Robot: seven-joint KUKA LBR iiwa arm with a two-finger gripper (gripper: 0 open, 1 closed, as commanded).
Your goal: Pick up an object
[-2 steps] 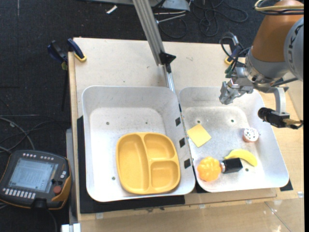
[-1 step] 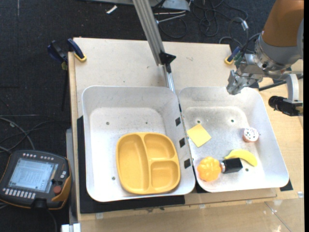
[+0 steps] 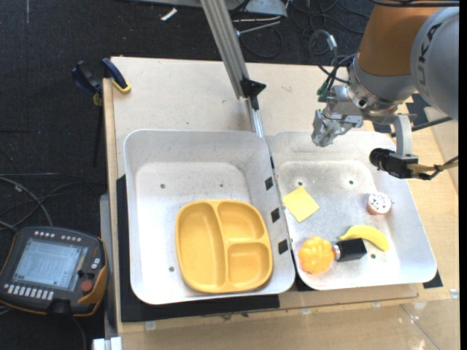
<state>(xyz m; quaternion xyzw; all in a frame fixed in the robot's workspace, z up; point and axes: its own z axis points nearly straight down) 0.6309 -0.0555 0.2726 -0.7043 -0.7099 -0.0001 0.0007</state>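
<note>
A pale wooden bench (image 3: 182,93) is set on a dark carpeted floor (image 3: 44,20). Cables (image 3: 292,28) are spread behind it. A control pendant (image 3: 51,268) is placed at the left.

Arm (image 3: 408,42) was cut off by top and right edges. Hand (image 3: 326,133) too small to judge finger spacing. Black block (image 3: 352,249) partly covered by banana (image 3: 367,235). Pendant (image 3: 51,272) clipped at left edge.

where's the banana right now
The banana lies in the right bin, near its front right corner, touching a black block beside an orange round toy.
</note>
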